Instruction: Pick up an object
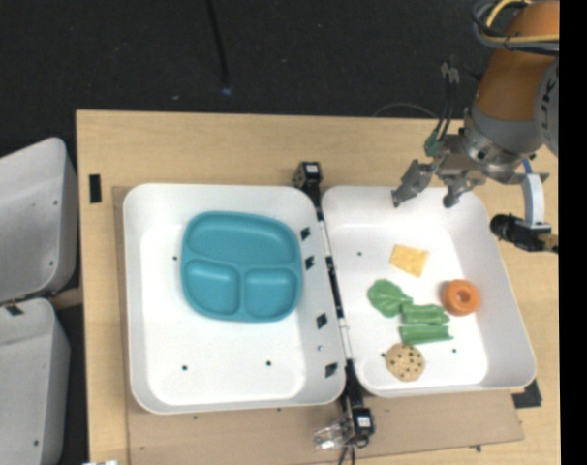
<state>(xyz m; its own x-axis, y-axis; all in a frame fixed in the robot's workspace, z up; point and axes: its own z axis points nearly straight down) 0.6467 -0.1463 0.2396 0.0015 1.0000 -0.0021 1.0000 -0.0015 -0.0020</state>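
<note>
On your far left, two pale grey panels (22,289) sit off the edge of the light wooden desk (100,143). Moving right, you reach the left shallow white bin (148,356), which holds a teal plastic plate with three compartments (241,265), lying flat near the bin's upper middle. A row of small black clips (324,289) runs down the seam where the two bins meet.

Next you come to the right shallow white bin (507,356), where all the loose pieces lie. A flat yellow wedge like a cheese slice (409,259) rests near the bin's middle. Below it, a green leafy toy piece (386,295) touches a second green, ridged piece (425,324) that extends to its lower right. A round tan cookie with dark specks (405,361) lies just below those, near the bin's front edge. To the right of the greens you see an orange ring-shaped piece (460,297), close to the ridged green piece.

Above the bin's upper right corner, the grey arm with its orange band (511,76) comes in from the right. Your end effector (431,192) hangs over the bin's back rim, its two fingers spread apart with nothing between them, well apart from every piece in the bin.
</note>
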